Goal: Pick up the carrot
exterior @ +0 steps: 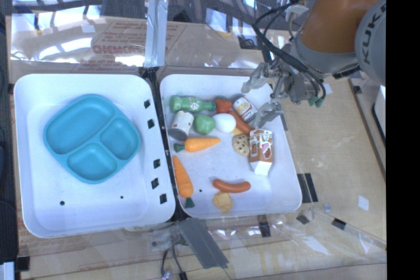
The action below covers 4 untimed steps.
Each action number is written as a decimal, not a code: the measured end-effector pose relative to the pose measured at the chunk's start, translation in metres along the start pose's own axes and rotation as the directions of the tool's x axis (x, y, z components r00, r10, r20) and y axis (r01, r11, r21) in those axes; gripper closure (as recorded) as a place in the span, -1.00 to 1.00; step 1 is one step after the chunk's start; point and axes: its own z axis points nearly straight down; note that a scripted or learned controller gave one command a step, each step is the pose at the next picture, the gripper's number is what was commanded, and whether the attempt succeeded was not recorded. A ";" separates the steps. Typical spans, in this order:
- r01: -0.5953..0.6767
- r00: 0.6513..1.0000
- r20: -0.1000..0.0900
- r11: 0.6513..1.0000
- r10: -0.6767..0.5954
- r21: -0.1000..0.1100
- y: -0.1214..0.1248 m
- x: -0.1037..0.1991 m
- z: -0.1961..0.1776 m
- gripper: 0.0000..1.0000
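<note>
- Carrot point(199, 144) lies mid-bin in the right bin point(289, 175), between a tin can point(181, 123), green ball point(205, 124), white egg point(225, 122) and cookie point(241, 144).
- Second carrot point(182, 178) lies along the left wall.
- Gripper point(268, 96) hangs spread wide over the upper right corner, holding nothing.
- Left bin point(26, 141) carries a blue tray point(92, 138).
- Arm point(341, 16) is cut off at right.

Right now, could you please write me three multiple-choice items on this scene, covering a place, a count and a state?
1. Where does the blue divided plate lie?
A. left bin
B. right bin
C. on the bench

2. How many carrots lie in the right bin?
A. one
B. two
C. four

3. What is the gripper doing?
A. gripping a carrot
B. hanging above the bin's far right corner, holding nothing
C. resting on the plate

Answers:
1 A, it sits in the left bin.
2 B, one centred, one by the left wall.
3 B, nothing sits between its fingers.
</note>
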 end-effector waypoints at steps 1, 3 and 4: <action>-0.094 0.995 -0.011 0.996 0.094 -0.005 0.033 0.060 0.122 -1.00; 0.113 0.994 0.007 0.994 -0.113 0.010 0.090 0.026 0.144 -1.00; 0.059 0.998 -0.001 0.998 -0.059 -0.001 0.063 0.072 0.148 -1.00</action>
